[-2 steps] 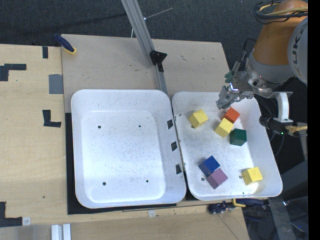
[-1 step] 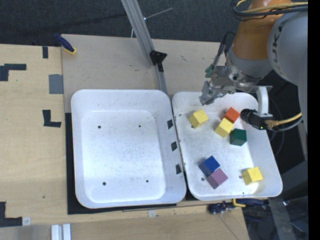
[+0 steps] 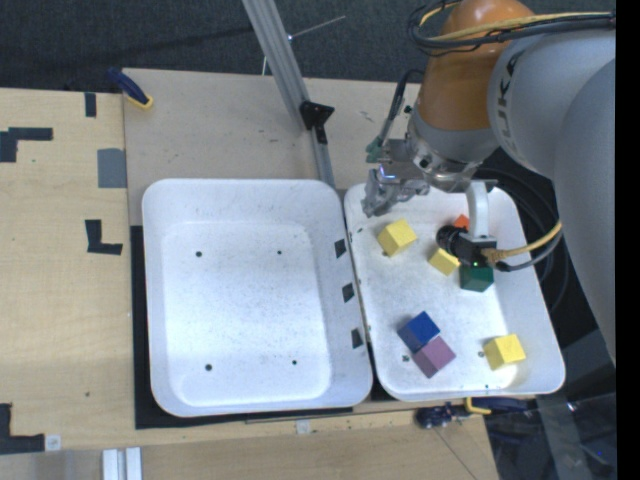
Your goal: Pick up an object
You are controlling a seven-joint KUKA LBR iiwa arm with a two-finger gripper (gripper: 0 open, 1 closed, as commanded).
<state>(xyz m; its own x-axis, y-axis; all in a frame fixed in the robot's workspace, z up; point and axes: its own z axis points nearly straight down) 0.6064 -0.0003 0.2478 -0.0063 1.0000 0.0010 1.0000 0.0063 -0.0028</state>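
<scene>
Camera view, metal claw [image 3: 381, 200], smooth white bin [image 3: 520, 373], matte yellow cube [image 3: 397, 237]

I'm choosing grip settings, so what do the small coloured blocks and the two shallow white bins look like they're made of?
The small coloured blocks, such as the yellow cube and the blue and purple blocks, look like matte foam or painted wood: flat colour, no glare. The two shallow white bins look like moulded plastic, with rounded rims and a dull, speckled sheen.

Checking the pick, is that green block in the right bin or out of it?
In. The green block sits on the right bin's floor, inside its rim.
</scene>
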